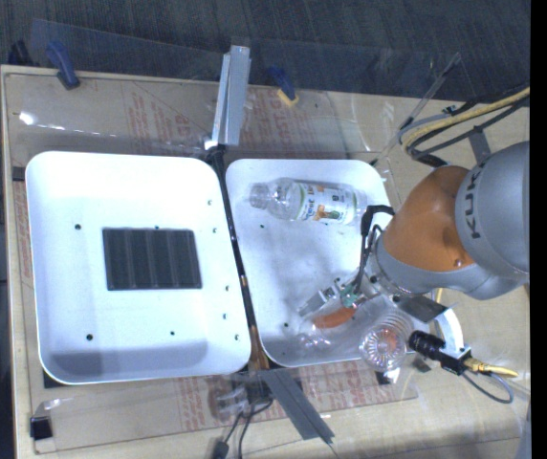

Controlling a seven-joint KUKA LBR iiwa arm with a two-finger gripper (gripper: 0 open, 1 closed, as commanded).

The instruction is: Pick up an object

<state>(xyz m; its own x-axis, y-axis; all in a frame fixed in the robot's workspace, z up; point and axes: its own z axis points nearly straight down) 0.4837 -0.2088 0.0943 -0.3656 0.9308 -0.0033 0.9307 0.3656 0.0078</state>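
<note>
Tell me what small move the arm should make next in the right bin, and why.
Probably a short lift straight up to test the grasp. The gripper is low at the right bin's near corner, over a small orange object; whether it is gripped is unclear. The plastic bottle lies apart, at the far side.

Robotics lab or test cell. Evidence: wooden bench (111, 94) on dark carpet, two white bins (63, 180) clamped side by side, clear plastic guard panels (130, 51) held with blue clips (63, 70), loose cables (446, 122), grey-and-orange industrial arm (465, 232) mounted alongside.
</note>
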